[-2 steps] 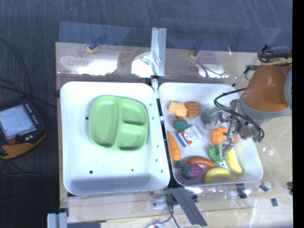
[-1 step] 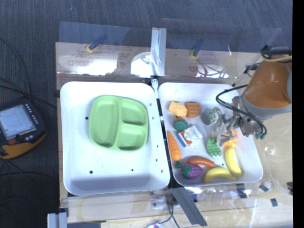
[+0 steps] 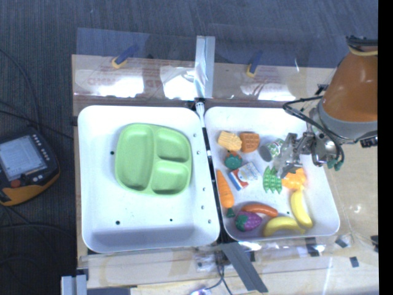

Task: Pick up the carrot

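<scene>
My gripper (image 3: 288,161) hangs over the right bin (image 3: 319,226), well apart from the carrot (image 3: 225,189); my jaws' state I cannot tell.

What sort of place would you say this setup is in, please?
Probably a robotics lab test bench: two white bins taped down side by side, toy food such as a carrot and bananas, and a control pendant on the carpet.

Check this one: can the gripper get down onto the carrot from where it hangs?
Probably yes. The carrot lies uncovered along the right bin's left wall, apart from the gripper across the toys. That wall may crowd one finger.
</scene>
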Robot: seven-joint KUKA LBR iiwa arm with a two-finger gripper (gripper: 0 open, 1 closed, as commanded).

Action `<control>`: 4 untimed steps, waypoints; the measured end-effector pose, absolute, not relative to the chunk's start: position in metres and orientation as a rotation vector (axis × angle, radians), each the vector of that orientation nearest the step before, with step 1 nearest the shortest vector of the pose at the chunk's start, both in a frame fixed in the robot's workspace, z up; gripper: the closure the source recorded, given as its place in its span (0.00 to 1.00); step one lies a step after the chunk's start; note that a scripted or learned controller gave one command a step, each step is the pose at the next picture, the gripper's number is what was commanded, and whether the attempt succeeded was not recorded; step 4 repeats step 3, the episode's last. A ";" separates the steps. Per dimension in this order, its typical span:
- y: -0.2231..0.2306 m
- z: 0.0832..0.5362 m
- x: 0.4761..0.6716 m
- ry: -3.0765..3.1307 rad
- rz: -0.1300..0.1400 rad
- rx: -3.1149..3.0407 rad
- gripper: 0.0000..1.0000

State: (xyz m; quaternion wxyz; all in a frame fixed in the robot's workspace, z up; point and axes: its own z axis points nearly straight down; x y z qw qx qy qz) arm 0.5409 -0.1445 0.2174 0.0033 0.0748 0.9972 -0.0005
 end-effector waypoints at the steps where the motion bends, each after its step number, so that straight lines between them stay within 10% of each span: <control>1: -0.170 0.138 0.518 3.081 -0.007 -0.572 1.00; 4: -0.106 0.200 0.532 3.132 0.000 -0.119 1.00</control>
